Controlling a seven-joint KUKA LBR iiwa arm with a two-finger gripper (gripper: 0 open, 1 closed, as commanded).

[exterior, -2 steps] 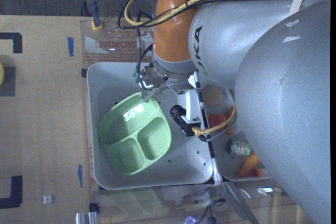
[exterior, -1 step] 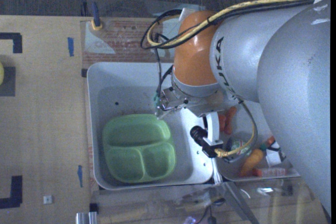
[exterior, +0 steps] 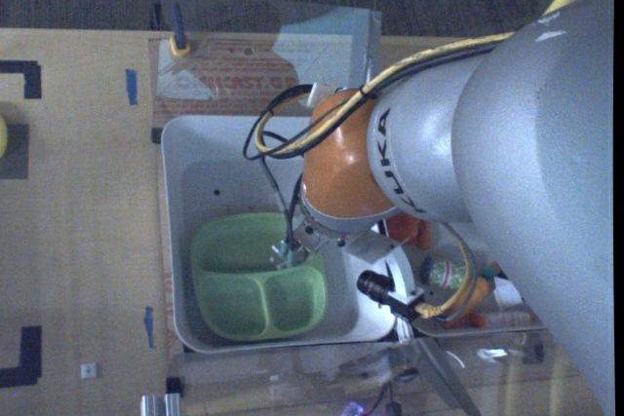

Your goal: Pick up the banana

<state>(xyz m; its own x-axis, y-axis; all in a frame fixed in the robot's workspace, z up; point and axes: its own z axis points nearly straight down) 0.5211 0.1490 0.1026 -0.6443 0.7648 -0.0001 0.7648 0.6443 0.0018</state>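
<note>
My gripper (exterior: 285, 254) reaches down from under the orange wrist band (exterior: 336, 166). It hangs over the upper right edge of a green divided tray (exterior: 234, 292) in the left bin (exterior: 168, 209). Just a small metal part of it pokes out below the wrist. The tray's compartments look bare where I can see them. The big grey arm (exterior: 507, 141) hides most of the right bin (exterior: 487, 328), and whatever lies beneath it is hidden. Among the items visible there, I cannot tell a banana apart.
In the right bin's visible strip sit a red item (exterior: 408, 229), a green-labelled can (exterior: 445, 274) and an orange item (exterior: 485, 305). Yellow and black cables (exterior: 268, 136) loop off the wrist. A clear plastic sheet (exterior: 263, 63) lies behind the left bin.
</note>
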